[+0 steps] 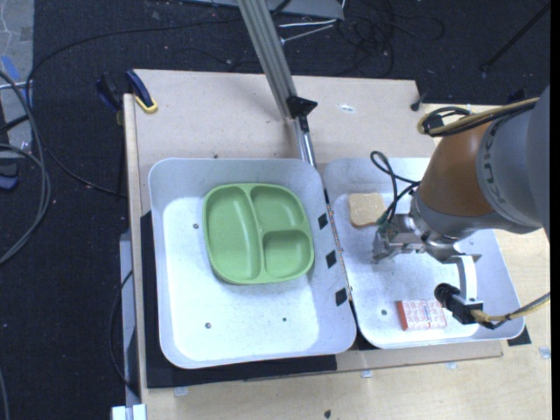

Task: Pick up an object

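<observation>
In the right bin (490,261) a tan, bread-like block (366,208) lies at the far left corner. A small red and white packet (423,314) rests near that bin's front edge. My gripper (382,245) hangs low over the bin's left half, just in front of and slightly right of the tan block and well behind the packet. Nothing shows in its grasp. The grey arm with its orange band (459,178) covers the bin's far right part.
The left bin (175,322) bears a green divided plate (259,233) in its far half. A slanted metal pole (273,51) rises behind the bins. Black clips (334,256) line the seam between the two bins.
</observation>
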Action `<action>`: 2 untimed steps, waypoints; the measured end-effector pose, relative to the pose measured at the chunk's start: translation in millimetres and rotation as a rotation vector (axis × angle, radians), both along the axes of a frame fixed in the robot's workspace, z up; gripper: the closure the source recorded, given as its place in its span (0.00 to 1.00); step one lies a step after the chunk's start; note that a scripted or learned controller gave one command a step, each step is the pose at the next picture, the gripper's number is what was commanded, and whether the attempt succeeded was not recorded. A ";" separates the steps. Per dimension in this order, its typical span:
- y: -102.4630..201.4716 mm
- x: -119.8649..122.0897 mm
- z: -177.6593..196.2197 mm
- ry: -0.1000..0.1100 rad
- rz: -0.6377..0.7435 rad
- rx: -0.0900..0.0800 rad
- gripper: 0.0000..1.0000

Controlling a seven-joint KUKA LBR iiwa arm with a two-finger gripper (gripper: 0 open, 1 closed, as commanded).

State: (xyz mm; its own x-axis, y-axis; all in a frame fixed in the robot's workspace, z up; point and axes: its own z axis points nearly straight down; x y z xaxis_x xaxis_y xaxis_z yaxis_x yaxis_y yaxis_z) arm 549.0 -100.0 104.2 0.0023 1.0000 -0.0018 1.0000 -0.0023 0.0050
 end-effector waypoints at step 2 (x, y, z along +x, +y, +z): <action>7.3 -7.4 101.8 0.001 0.005 0.001 1.00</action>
State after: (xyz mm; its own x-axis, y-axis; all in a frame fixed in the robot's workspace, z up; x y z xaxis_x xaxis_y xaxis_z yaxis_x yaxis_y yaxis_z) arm 541.6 -92.6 206.0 -0.0022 1.0000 -0.0008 1.0000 0.0022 0.0038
